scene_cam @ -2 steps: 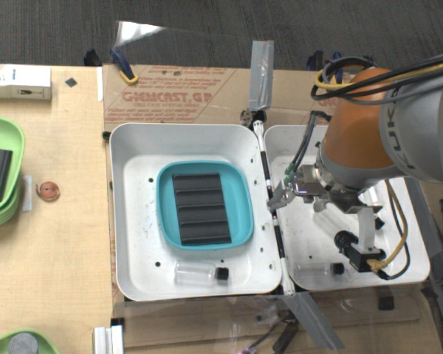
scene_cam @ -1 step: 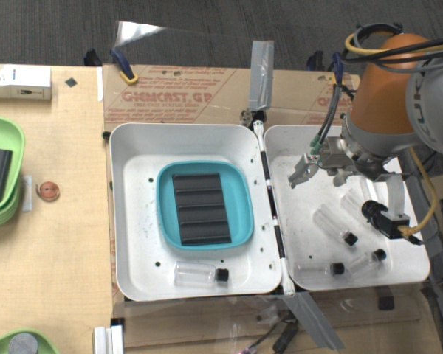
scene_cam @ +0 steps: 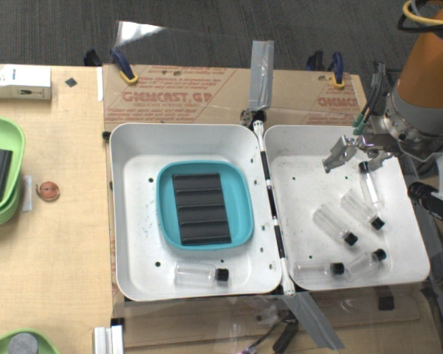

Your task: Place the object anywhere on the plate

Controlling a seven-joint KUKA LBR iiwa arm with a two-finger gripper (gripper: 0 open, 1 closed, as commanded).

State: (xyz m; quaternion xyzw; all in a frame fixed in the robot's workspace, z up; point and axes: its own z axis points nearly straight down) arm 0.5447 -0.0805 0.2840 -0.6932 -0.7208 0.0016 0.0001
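A teal plate lies in the middle of the left bin, with a black ridged block on it. A clear vial with a black cap lies in the left bin in front of the plate. Several more clear black-capped vials lie in the right bin, among them one near its middle and one to the right. My gripper hangs over the back right part of the right bin, above those vials. Its fingers stand open with nothing between them.
A metal divider joins the two bins. Cardboard with clamps lies behind them. On the wooden bench at the left are a green tray, a white box and a small round red piece.
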